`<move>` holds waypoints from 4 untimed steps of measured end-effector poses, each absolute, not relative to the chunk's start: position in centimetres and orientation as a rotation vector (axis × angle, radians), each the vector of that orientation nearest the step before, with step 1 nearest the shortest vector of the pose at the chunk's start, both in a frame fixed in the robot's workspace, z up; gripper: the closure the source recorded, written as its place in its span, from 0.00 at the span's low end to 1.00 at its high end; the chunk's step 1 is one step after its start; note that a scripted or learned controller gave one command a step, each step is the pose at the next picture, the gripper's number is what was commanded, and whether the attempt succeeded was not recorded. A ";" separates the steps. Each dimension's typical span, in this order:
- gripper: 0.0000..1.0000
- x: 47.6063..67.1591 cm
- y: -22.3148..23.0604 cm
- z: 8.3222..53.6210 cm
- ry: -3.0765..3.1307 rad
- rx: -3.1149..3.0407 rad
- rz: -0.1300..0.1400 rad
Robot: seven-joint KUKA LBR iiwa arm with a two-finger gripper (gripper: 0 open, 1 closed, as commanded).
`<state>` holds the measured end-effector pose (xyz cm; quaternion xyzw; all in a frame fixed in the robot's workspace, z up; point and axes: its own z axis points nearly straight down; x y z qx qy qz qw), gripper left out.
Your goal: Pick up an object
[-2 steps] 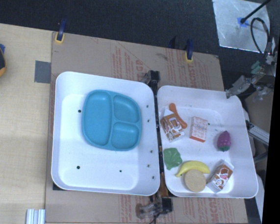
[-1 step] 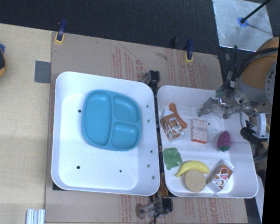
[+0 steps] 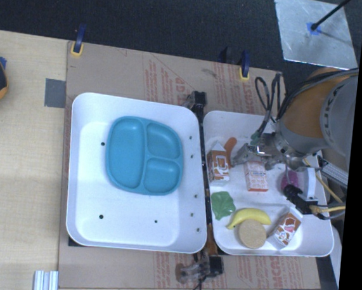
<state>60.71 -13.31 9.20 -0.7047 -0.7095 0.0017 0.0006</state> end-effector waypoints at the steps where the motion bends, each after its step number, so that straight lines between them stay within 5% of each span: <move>1: 0.00 65.6 -10.5 9.5 -2.224 -2.220 0.014; 3: 0.00 65.3 -11.2 9.2 -2.221 -2.216 0.005; 4: 1.00 65.4 -11.3 10.3 -2.223 -2.213 0.007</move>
